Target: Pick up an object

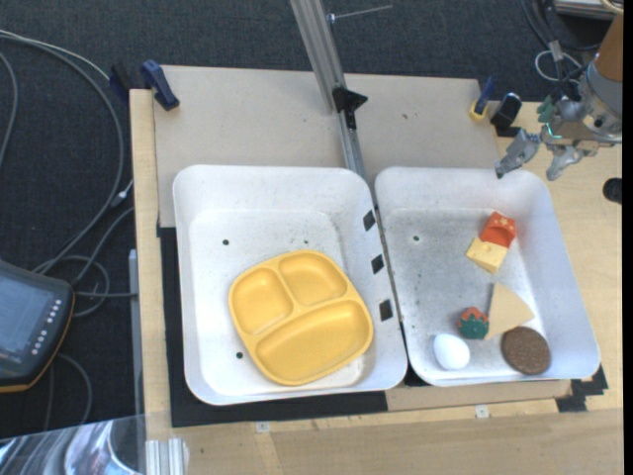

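My gripper (534,158) hangs over the back right corner of the right bin (425,206), its two fingers spread open with nothing between them. In that bin lie an orange-red block (499,229) atop a yellow cube (486,255), a tan wedge (510,307), a small green and red toy (474,323), a white egg (452,351) and a brown round cookie (524,349). All of them sit well in front of the gripper, toward the near right side.
The left bin (198,216) holds a yellow divided plate (300,315). A metal pole (315,28) slants up from between the bins at the back. Blue clamps (158,82) and cables lie at the bench's back corners.
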Robot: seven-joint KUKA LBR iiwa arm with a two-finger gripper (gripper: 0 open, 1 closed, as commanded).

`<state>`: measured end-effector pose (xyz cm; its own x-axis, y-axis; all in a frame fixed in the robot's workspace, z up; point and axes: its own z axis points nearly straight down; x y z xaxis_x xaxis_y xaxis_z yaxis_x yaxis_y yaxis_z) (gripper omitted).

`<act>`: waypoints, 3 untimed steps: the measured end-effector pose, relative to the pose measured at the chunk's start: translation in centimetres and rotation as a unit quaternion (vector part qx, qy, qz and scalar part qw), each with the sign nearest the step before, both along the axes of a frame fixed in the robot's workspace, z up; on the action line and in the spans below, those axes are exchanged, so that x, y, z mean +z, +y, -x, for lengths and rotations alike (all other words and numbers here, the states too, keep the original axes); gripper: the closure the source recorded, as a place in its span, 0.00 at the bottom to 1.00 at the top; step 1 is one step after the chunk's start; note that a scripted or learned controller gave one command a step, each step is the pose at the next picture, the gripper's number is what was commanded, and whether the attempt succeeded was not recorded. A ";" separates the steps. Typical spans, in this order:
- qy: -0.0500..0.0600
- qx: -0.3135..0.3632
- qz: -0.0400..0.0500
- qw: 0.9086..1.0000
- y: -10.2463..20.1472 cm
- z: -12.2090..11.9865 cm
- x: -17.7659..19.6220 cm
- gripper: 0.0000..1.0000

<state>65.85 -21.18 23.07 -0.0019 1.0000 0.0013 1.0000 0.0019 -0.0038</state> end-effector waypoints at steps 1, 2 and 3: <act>0.000 0.000 0.000 1.000 0.0 0.0 0.0 0.00; 0.002 -0.001 0.000 1.000 0.8 0.8 -5.1 0.00; 0.002 0.000 0.000 1.000 1.4 1.3 -9.6 0.00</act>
